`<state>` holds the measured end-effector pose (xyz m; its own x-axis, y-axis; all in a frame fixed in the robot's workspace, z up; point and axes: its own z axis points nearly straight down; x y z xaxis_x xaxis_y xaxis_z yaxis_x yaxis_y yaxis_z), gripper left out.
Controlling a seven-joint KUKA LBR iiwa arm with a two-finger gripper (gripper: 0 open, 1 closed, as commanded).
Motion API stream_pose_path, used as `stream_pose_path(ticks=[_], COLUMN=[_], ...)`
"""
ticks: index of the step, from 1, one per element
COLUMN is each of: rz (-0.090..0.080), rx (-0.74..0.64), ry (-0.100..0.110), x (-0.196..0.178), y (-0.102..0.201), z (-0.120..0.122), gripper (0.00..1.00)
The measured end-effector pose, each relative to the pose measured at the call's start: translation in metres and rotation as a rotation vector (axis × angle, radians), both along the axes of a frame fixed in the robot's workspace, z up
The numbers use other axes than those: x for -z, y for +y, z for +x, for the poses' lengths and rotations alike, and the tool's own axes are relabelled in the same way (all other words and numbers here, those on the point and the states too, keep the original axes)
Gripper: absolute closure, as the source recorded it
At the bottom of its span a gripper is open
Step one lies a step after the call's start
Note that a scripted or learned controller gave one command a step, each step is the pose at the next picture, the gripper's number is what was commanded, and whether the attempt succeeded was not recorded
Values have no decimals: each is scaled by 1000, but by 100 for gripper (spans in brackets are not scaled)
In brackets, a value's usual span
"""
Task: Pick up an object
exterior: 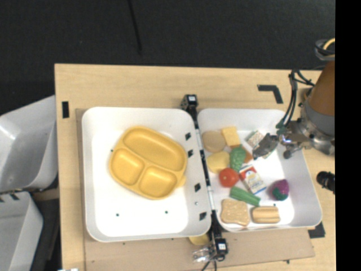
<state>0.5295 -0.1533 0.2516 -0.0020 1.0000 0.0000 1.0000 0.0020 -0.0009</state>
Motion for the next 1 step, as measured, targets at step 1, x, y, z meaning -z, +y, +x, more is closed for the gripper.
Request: stream_pose_path(ticks=[1], rz=[0], rx=[1], ry=[-2], x=[141], y=[26], z=[-11], gripper=[0])
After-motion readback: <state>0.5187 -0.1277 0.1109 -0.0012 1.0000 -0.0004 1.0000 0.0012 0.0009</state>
